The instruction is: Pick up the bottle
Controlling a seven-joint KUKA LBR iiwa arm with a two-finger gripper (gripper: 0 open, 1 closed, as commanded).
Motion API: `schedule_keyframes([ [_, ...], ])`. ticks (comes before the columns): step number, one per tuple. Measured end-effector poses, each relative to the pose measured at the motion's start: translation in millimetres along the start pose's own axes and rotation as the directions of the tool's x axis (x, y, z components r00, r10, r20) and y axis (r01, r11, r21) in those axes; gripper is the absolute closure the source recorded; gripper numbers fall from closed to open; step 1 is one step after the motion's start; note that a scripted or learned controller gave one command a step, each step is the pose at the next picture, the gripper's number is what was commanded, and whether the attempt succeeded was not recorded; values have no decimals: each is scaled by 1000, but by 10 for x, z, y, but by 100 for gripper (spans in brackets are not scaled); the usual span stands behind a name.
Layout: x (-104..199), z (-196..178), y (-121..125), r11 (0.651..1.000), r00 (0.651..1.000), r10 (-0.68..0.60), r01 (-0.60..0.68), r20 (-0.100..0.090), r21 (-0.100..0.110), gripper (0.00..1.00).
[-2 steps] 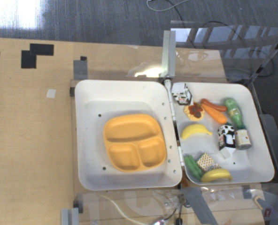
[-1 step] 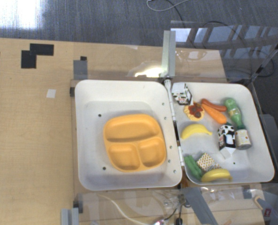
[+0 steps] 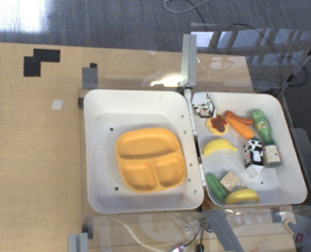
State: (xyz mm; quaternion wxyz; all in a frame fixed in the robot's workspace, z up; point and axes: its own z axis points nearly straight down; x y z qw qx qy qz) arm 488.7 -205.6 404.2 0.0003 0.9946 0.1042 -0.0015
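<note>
A robotics lab is showing itself here: a plywood bench (image 3: 34, 140) is carrying black marker patches (image 3: 40, 61) at ten o'clock, two white bins (image 3: 140, 101) are sitting clamped in metal brackets (image 3: 189, 59), and loose cables (image 3: 218, 1) are trailing over grey carpet (image 3: 118, 9) at twelve o'clock.

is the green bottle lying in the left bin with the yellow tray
No, the green plastic bottle lies in the right white bin, while the yellow divided tray sits in the left one.

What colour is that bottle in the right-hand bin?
Green. The bottle lies near the right bin's far right side, seen clearly in the overhead camera view.
</note>
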Motion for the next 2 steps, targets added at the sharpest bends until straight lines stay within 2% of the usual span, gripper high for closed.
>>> schedule_keyframes([
  [1, 116, -292, 25, 1000, 1000, -2, 2, 0, 0, 0],
  [2, 0, -258, 0, 1000, 1000, -6, 6, 1, 0, 0],
])
